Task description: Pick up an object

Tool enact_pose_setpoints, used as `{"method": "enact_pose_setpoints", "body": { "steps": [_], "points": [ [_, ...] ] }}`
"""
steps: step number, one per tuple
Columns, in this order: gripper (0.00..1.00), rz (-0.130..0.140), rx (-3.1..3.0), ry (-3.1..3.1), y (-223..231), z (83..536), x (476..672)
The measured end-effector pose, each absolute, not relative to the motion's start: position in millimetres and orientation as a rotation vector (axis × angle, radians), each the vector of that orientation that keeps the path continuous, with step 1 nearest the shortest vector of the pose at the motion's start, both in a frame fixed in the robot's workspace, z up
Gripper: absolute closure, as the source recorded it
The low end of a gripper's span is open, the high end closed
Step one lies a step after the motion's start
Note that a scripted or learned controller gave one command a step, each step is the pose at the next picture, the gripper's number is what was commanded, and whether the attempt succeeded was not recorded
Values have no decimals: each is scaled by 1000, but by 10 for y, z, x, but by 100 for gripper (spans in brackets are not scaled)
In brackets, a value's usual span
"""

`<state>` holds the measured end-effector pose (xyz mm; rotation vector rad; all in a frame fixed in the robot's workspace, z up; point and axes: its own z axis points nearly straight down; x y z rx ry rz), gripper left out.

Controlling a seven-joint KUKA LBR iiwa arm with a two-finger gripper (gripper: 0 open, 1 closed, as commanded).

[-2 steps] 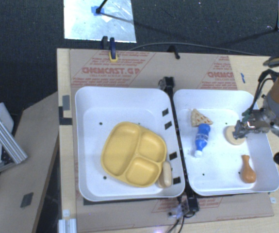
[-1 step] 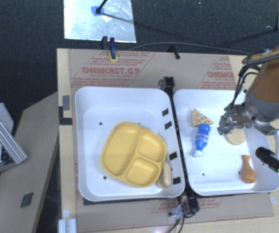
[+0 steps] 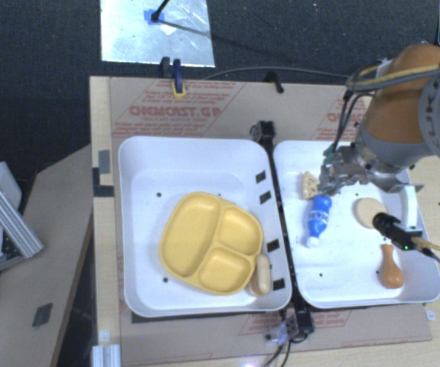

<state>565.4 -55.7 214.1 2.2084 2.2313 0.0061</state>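
My gripper (image 3: 333, 179) hangs low over the back left of the right bin (image 3: 426, 281). Just below it lies a blue bottle with a white cap (image 3: 317, 219), pointing toward the bin's front. A small tan crumbly piece (image 3: 308, 184) sits right beside the gripper on its left. Further right lies a pale beige oval piece (image 3: 367, 210), and a brown drumstick-shaped toy (image 3: 390, 269) rests near the bin's front right. Nothing shows between the gripper's tips from here.
The left bin (image 3: 139, 205) holds a yellow compartment plate (image 3: 208, 241) with a beige bread-like piece (image 3: 262, 274) against its front right corner. A black divider (image 3: 275, 197) runs between the bins. The grey and orange arm (image 3: 403, 105) covers the right bin's back right.
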Motion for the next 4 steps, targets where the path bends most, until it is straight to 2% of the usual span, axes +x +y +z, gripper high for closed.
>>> {"method": "enact_pose_setpoints", "body": {
  "steps": [2,3,4],
  "points": [
    [100,7,2210,2231,484,2363,5992],
    [100,5,2212,2230,893,2226,6213],
    [0,2,2215,2226,866,2234,6207]
  ]
}}
